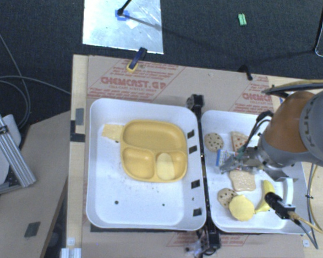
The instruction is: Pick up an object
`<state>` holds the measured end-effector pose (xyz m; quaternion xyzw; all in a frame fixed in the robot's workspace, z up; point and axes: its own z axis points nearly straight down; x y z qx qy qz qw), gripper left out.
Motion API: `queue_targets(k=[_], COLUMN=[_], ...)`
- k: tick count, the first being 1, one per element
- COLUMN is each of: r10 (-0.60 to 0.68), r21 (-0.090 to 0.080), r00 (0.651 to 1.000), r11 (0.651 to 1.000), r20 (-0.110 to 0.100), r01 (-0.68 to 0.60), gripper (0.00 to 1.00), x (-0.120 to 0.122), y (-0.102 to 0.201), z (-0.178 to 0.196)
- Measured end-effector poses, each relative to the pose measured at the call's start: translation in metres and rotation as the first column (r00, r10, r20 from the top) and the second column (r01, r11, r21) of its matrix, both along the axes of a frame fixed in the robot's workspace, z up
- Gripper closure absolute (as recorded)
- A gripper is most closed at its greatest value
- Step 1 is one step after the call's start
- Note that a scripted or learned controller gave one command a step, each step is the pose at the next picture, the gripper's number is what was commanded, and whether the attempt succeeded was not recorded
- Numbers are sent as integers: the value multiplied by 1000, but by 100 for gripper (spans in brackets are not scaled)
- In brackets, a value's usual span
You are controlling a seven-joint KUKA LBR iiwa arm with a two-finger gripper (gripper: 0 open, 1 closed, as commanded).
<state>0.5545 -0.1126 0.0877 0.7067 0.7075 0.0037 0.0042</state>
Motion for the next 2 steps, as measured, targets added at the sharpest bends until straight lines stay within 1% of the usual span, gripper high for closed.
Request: queue_targets(k=[1, 2], r10=[0, 1], r21=[-4, -4], r00=[1000, 1000], r11=[1000, 1000], r20=[6, 4], r01=[0, -1], gripper=[100, 0], x=[2, 2], y=[-1, -1], z=[13, 12])
